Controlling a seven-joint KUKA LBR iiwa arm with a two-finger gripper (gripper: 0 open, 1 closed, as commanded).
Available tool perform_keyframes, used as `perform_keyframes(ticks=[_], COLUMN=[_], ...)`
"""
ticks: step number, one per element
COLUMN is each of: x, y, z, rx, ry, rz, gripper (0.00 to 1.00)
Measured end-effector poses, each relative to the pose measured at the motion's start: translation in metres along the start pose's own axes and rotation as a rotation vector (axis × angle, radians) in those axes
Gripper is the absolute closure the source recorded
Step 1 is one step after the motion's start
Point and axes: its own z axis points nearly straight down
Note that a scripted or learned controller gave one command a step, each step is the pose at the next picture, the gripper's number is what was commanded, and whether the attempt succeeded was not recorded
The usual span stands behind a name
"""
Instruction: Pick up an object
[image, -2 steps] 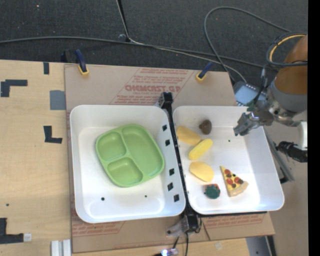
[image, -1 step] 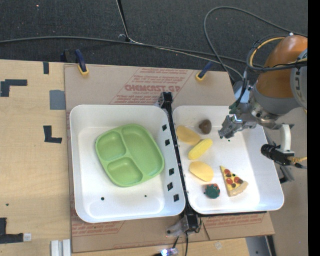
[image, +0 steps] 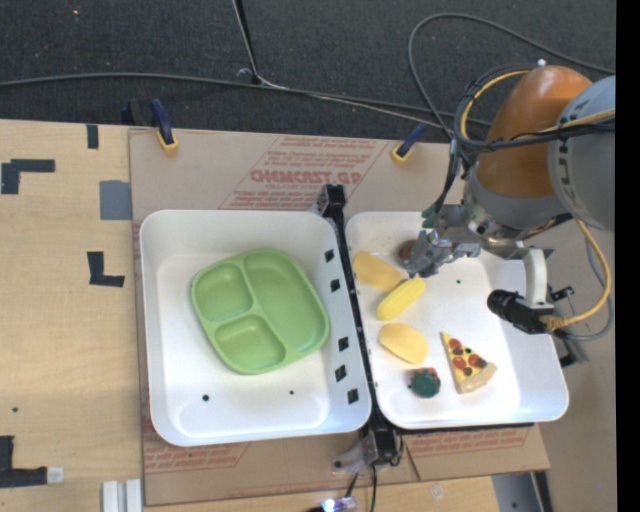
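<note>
Cardboard on the wooden bench carries 2 white bins: the left bin (image: 160, 300) holds a green tray (image: 259, 310). In the right bin (image: 530, 390), the gripper (image: 428, 255) hangs just above the corn cob (image: 401, 297), near a brown piece (image: 408, 250). Around the cob lie 2 yellow pieces (image: 376, 271), a pizza slice (image: 467, 364) and a green-red toy (image: 425, 382).

Green tray (image: 260, 310), 2 white bins (image: 165, 300), 3 yellow pieces (image: 400, 297), red-dotted pizza slice (image: 468, 364), orange-banded grey arm (image: 540, 130).
</note>
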Motion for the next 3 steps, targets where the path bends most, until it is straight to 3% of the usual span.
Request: perform_keyframes(ticks=[2, 3], x=[0.108, 0.157], y=[-0.022, -0.022], z=[-0.003, 0.013], rx=[0.002, 0.003], ry=[-0.001, -0.002], rz=[0.000, 0.001], gripper=[1.00, 1.00])
